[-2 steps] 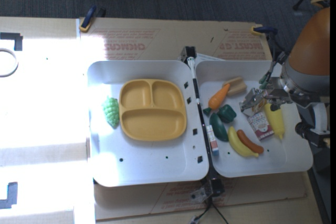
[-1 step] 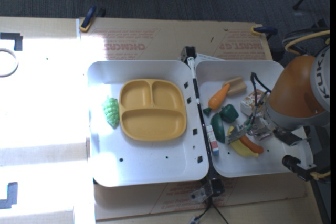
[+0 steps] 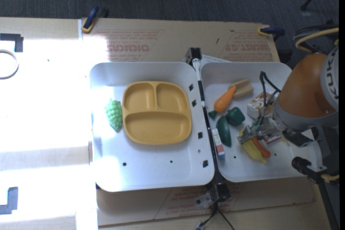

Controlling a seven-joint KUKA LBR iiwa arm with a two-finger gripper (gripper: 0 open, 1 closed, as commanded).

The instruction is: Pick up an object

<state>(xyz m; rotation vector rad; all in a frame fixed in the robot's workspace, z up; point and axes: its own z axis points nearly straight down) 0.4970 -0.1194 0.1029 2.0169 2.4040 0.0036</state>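
Two white bins side by side. Gripper (image 3: 257, 132) low in right bin (image 3: 285, 169), above yellow banana (image 3: 254, 150), beside green pepper (image 3: 235, 115), carrot (image 3: 225, 98); grip state unclear. Yellow plate (image 3: 157, 112), green grapes (image 3: 114, 113) in left bin (image 3: 151, 175).

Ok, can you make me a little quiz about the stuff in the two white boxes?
1. True or false: the yellow plate lies in the left bin.
2. What lies just left of the plate? A) green grapes B) a spoon C) a cup
3. Fill in: the carrot lies in the ____ bin.

Key: 1 true; 2 A, the green grapes; 3 right, the right bin, where the robot's hand is.
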